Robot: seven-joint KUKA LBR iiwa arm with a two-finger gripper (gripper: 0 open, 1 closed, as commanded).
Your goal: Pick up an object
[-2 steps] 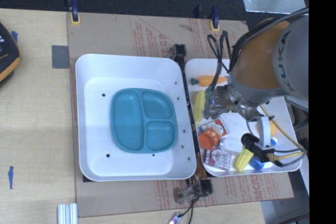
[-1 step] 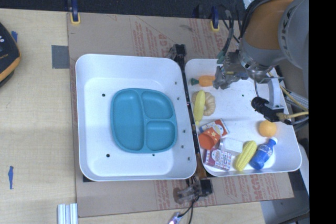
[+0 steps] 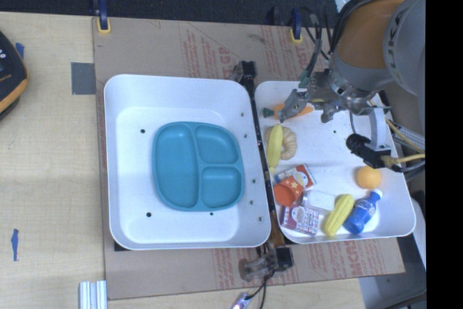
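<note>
Arm reaching into the right bin, over its far end.

In the camera view, the pincer [image 3: 309, 106] is hovering at the 12 o'clock end of the right bin [image 3: 401, 228], its fingers standing apart with nothing between them, just above a small orange carrot [image 3: 304, 111]. Toward 6 o'clock, a banana [image 3: 274, 145] is lying beside a bread roll [image 3: 288, 142], then a red carton [image 3: 289, 192], a corn cob [image 3: 338, 213], a blue bottle [image 3: 361, 213] and an orange [image 3: 369, 177]. A blue divided plate [image 3: 197, 165] is sitting in the left bin [image 3: 123, 228] on the surface [image 3: 43, 177].
</note>
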